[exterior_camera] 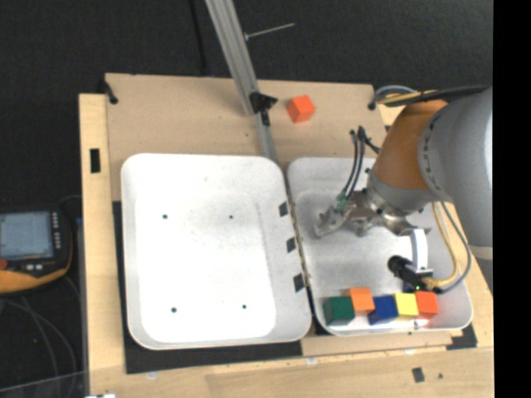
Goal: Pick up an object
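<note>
Right bin: five blocks lined up on the near wall, gripper apart from them

Nearest you in the right bin, a row along the front wall: green block, orange block, blue block, yellow block, a second orange block, each touching the next. Gripper sits farther back near the bin's left wall, low over bare floor, nothing between its fingers; can't tell if they're open or closed. Left bin is beside it. Beyond both bins, an orange cube sits on the bench
</note>
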Controlling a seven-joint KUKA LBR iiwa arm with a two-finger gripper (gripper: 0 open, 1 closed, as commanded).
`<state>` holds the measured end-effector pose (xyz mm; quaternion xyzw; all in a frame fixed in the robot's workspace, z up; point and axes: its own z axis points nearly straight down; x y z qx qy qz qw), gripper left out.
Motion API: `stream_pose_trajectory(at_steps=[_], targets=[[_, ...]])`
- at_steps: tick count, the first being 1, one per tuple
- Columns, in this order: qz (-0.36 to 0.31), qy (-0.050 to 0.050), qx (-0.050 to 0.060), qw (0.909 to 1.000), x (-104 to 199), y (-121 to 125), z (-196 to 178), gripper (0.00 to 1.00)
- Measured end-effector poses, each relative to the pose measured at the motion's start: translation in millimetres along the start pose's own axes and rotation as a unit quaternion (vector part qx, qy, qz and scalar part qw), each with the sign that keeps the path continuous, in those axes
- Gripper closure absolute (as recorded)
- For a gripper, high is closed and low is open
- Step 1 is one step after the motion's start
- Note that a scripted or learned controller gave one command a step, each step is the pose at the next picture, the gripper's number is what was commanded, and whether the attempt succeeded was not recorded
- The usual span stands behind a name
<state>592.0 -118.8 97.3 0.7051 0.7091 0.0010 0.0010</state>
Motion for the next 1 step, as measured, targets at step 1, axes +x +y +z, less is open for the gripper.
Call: stream_pose_trajectory(at_steps=[1], targets=[[0.000,0.000,0.001,1.0000,26.4,8.9,0.6,0.00]])
